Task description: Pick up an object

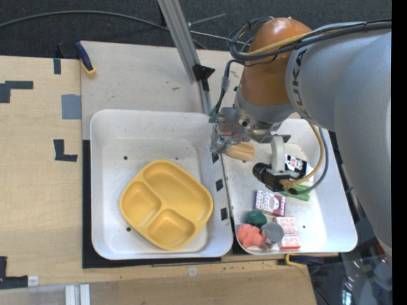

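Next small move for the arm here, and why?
Probably a short straight descent: the end effector hangs over the right bin near the divider, with a tan block right beside it. Nothing visible between its fingers, so no lift seems due yet.

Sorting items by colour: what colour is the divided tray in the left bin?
Yellow. The divided tray shows plainly in the camera view, lying in the left bin.

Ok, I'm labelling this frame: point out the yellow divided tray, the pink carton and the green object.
yellow divided tray (166, 203): camera view, central divider.
pink carton (269, 202): camera view, top face.
green object (256, 218): camera view, its middle.
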Tool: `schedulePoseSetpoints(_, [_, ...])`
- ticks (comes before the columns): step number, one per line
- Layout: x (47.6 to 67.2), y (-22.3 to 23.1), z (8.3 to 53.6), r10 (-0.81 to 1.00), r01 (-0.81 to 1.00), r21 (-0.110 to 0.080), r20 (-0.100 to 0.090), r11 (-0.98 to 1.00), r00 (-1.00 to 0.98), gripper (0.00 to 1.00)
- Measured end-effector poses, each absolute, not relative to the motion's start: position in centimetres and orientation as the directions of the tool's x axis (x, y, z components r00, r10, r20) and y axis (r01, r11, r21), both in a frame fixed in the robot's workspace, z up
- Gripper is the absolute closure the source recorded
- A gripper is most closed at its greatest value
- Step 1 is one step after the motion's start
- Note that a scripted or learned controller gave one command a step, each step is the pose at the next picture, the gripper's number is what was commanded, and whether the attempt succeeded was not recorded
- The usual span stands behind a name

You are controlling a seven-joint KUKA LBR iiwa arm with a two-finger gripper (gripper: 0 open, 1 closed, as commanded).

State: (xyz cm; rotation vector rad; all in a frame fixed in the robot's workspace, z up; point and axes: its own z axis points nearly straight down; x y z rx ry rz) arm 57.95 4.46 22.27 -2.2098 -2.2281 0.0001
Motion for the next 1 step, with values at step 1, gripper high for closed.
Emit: schedulePoseSetpoints(1, [55.35,8.87,22.43,1.0,1.0,-0.004,0.001,0.007,-0.007,1.0])
